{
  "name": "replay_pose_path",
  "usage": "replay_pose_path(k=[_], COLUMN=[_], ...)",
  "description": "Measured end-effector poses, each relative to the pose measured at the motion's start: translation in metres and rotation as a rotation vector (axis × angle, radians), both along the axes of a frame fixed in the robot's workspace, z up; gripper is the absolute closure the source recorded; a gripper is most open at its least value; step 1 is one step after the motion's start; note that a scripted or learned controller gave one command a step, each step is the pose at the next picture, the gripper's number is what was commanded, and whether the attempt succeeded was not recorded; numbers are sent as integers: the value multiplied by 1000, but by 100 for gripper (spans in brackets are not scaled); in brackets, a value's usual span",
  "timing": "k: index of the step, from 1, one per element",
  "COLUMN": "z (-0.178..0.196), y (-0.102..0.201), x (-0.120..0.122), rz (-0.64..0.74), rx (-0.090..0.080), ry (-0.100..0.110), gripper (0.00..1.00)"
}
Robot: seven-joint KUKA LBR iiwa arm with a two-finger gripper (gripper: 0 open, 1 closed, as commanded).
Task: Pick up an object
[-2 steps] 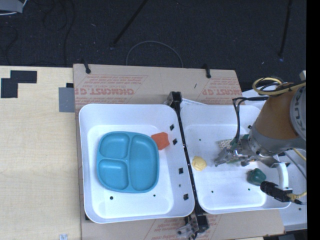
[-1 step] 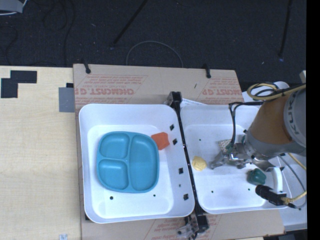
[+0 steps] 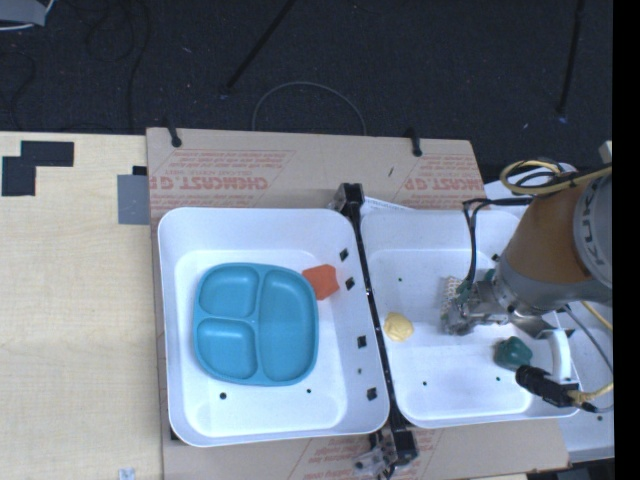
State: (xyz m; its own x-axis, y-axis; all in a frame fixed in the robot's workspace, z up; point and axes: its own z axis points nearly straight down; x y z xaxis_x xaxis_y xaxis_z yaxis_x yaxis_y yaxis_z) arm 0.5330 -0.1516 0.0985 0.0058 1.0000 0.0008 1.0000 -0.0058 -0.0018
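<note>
Bins sit side by side: the left bin [image 3: 180,268] holds a blue divided plate [image 3: 257,323] and an orange block [image 3: 321,280]; the right bin [image 3: 420,243] holds a yellow object [image 3: 398,327], near the gripper [image 3: 457,313], and a green object [image 3: 514,351] beside the arm.

The pale wooden bench [image 3: 70,308] carried a brown cardboard sheet [image 3: 300,173] printed with red lettering. Two shallow white bins lay side by side on that sheet: the left bin [image 3: 255,418] toward nine o'clock, the right bin [image 3: 430,233] toward three o'clock, their inner edges touching.
</note>
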Motion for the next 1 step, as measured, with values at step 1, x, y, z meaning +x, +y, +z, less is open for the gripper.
replay_pose_path(k=[1], z=[62], y=[-1], x=[-5], rz=[3], rx=[-1], ry=[-3], gripper=[100])
